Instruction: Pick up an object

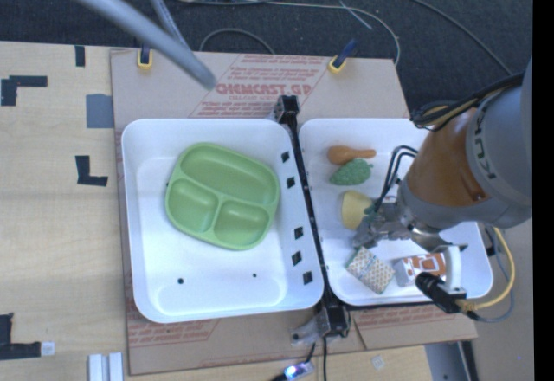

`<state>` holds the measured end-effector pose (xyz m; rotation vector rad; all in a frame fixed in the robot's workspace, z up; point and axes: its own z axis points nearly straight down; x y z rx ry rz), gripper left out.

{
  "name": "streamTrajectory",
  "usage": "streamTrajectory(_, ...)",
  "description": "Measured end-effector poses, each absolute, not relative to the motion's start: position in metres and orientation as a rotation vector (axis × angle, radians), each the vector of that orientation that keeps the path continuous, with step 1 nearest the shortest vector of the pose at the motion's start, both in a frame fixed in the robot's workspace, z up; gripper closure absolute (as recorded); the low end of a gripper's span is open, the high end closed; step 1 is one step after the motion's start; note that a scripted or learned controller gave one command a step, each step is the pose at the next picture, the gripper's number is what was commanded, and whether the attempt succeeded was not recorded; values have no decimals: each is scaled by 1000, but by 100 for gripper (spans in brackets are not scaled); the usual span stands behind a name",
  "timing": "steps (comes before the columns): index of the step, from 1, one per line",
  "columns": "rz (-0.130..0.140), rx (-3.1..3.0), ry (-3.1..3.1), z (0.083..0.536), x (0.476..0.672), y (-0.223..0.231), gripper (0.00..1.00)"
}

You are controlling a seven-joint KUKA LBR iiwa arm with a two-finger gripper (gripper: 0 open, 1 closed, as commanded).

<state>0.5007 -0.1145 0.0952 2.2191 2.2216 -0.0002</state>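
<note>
Two shallow white bins sit side by side on a brown cardboard sheet [260, 89] laid over the bench. The left bin [143, 197] carries a green divided plate [223, 195], lying flat and turned at a slight angle, closer to the bin's far edge and its right wall than to its near left corner. The right bin [346, 288] holds the small things. An orange carrot-shaped piece [351, 153] lies near its far edge, with a green leafy piece [352, 171] touching or just beside it on the near side. A pale yellow block [353, 209] sits toward the middle of the bin, near the left wall. A small checkered packet [370, 270] lies close to the near edge, and an orange and white packet [424, 267] lies just beside it toward the near right corner, partly under the arm. The arm [485, 163] comes in from the right, its orange band over the right half of this bin. The gripper [378, 228] hangs low between the yellow block and the checkered packet, just beside the block's near right side. Its dark metal parts blur together from this angle, so whether it is spread or pressed together cannot be told, and nothing can be seen pinched in it. A yellow clamp [144, 60] and a blue and yellow clamp [341, 57] hold the cardboard's far edge.
</note>
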Motion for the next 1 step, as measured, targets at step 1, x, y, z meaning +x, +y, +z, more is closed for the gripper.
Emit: streamTrajectory(1, 4, 2217, 2221, 157, 505, -110, 100)
